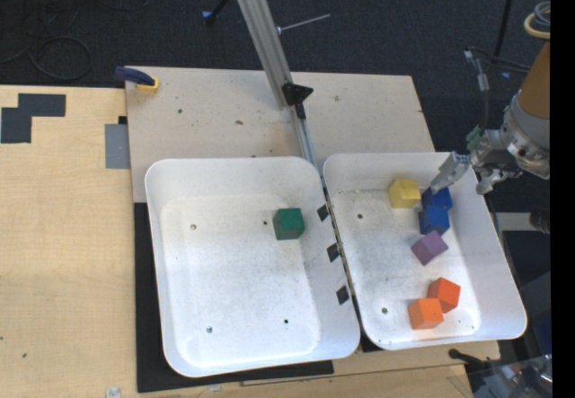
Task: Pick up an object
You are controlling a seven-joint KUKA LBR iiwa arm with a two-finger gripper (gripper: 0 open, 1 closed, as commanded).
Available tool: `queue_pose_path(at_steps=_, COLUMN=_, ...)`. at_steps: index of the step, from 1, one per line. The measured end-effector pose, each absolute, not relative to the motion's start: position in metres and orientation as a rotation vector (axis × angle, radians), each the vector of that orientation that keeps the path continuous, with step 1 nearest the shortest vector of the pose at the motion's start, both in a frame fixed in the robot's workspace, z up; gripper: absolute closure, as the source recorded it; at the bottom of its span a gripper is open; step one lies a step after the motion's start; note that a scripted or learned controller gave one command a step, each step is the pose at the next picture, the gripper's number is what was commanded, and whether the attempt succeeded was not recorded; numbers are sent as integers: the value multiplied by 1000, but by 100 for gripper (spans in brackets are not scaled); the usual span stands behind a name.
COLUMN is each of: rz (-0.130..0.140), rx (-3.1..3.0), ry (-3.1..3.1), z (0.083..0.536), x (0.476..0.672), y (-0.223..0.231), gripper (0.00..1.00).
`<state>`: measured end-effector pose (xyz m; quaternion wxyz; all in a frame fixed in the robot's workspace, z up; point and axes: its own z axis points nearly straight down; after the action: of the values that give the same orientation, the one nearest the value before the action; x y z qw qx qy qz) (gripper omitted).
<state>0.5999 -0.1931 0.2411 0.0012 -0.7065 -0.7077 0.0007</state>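
Nearest to the viewer in the right bin (503,315) sit two orange blocks (435,303), touching, tucked toward the near right corner where the wall would crowd my approach. Just beyond them lies the purple block (429,246), turned at an angle and apart from its neighbours (an easier target, I judge). Farther on is the blue block (436,210), with the yellow block (404,192) just left of it. My gripper (452,170) hangs at the blue block's far edge, one slim finger slanting down to it; I cannot tell whether the fingers are apart or together, and I see nothing held. The left bin (180,207) holds a lone green block (288,223), well apart from me.
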Motion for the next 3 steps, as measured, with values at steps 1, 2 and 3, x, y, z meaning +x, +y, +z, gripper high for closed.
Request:
queue_pose_path(at_steps=1, rz=3, rx=-2216, ry=-2223, z=241, x=600, y=-193, gripper=0)
queue_pose_path(at_steps=2, rz=6, rx=-2215, ry=-2219, z=197, x=599, y=-187, gripper=0)
queue_pose_path(at_steps=3, rz=6, rx=-2216, ry=-2218, z=152, x=602, y=-186, gripper=0)
